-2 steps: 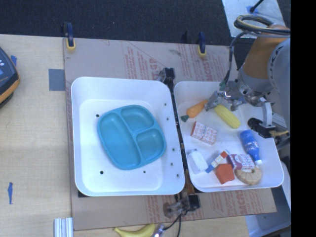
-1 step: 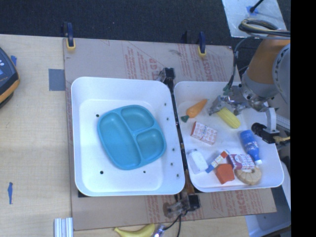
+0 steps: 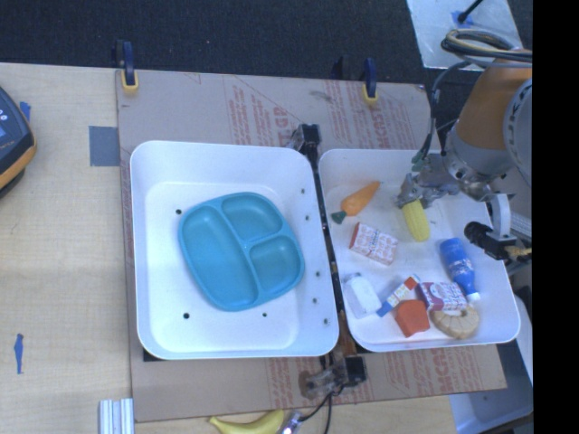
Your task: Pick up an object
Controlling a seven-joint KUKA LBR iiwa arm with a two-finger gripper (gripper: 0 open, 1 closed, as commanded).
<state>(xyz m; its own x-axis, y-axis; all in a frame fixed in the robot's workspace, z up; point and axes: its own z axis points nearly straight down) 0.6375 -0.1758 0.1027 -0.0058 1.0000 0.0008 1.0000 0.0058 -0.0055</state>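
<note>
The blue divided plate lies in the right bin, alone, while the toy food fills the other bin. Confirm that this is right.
Not right. The camera view shows the blue divided plate in the left bin, not the right. The rest holds: it lies there alone, and the toy food, such as the carrot and corn cob, fills the other bin.

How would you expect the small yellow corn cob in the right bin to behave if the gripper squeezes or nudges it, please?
The corn cob looks rounded and elongated, so a nudge would probably roll it sideways across the smooth right bin. It looks like a small toy, likely light and fairly stiff. The gripper sits at its upper end, so an off-centre squeeze might let it swing or slip.
</note>
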